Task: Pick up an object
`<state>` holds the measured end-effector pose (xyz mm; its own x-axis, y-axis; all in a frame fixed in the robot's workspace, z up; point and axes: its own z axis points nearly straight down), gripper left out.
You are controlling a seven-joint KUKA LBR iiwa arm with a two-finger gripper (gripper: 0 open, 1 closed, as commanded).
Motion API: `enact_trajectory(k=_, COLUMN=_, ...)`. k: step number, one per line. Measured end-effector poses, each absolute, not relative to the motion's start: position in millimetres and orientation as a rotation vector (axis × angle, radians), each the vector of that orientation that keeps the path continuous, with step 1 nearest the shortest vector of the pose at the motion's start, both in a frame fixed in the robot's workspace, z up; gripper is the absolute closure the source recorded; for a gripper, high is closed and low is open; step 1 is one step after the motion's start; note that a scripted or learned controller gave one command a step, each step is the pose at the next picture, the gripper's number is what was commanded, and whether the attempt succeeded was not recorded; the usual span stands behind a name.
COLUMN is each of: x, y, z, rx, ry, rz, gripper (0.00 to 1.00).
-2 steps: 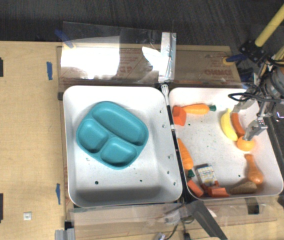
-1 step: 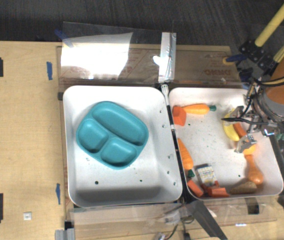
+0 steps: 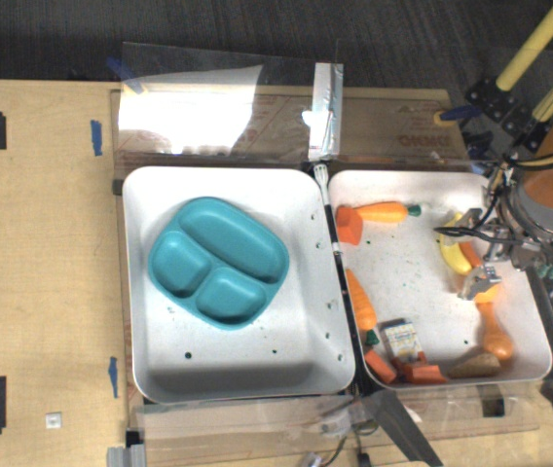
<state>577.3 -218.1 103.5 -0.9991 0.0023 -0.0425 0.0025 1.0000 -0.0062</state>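
Two white bins side by side on the bench. Left bin (image 3: 150,358) carries a teal divided plate (image 3: 219,260), three compartments, lying at a slant near the bin's middle.

Right bin (image 3: 403,261) holds the clutter. An orange carrot (image 3: 386,212) with a green stub lies at 11 o'clock of the bin, an orange cup-like piece (image 3: 349,225) touching its left end. A second carrot (image 3: 359,300) runs along the left wall at 9 o'clock. A small printed packet (image 3: 399,338) sits at 7 o'clock, red and orange pieces (image 3: 408,370) just below it against the front wall. A brown oblong item (image 3: 471,365) and an orange pear-shaped piece (image 3: 496,337) lie at 5 o'clock.

Gripper (image 3: 483,280) is down at 3 o'clock of the right bin, arm coming in from the right, cables draped over it. A yellow-and-orange item (image 3: 455,254) lies just beside it at its 10 o'clock. Whether the pincer is apart or together, cannot tell; nothing visibly between its tips.
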Motion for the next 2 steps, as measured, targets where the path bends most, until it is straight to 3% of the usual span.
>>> enact_trajectory(k=1, x=569.2, y=-219.7, z=102.5, rx=-0.027, ry=3.099, rz=-0.011, gripper=0.0)
enact_trajectory(k=2, x=544.8, y=-222.1, z=88.1, rx=0.134, ry=3.13, rz=-0.002, gripper=0.0)
